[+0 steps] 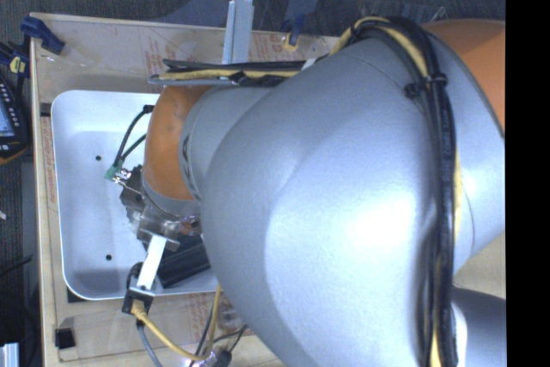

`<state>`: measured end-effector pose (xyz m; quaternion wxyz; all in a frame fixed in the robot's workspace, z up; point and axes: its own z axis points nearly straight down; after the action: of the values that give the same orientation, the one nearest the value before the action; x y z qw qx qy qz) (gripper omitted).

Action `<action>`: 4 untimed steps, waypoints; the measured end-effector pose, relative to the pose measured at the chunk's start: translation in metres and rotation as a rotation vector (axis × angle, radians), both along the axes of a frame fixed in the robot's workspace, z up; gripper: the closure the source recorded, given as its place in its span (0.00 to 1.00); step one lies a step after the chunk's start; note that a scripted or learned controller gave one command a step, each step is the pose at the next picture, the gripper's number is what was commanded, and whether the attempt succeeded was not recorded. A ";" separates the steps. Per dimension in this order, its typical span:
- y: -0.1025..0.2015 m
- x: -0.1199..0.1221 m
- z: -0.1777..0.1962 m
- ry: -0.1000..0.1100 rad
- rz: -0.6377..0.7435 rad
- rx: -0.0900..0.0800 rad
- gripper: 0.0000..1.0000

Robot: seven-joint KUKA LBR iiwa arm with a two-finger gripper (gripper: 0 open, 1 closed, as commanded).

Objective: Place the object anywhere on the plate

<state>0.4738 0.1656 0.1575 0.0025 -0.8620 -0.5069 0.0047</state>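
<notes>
Arm (344, 202) blocks most of the view, reaching down into the left bin (77, 185). Gripper (159, 232) low near the bin's near wall; can't tell the jaws' state. Can't make out object or plate. Visible bin floor bare white.

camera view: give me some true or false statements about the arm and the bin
1. The arm covers much of the view. True.
2. The orange band sits over the left bin. True.
3. The bin is black. False: it is white.
4. A yellow cable runs along the arm. True.
5. The arm reaches in from the left. False: it comes from the right.
</notes>
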 end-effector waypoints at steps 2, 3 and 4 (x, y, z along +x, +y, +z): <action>-0.096 0.002 0.058 -0.004 -0.109 0.001 1.00; -0.031 0.012 0.072 -0.006 -0.487 -0.002 1.00; 0.043 0.040 0.036 -0.004 -0.310 -0.003 1.00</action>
<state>0.5136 0.2090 0.1938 0.0009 -0.9300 -0.3675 0.0033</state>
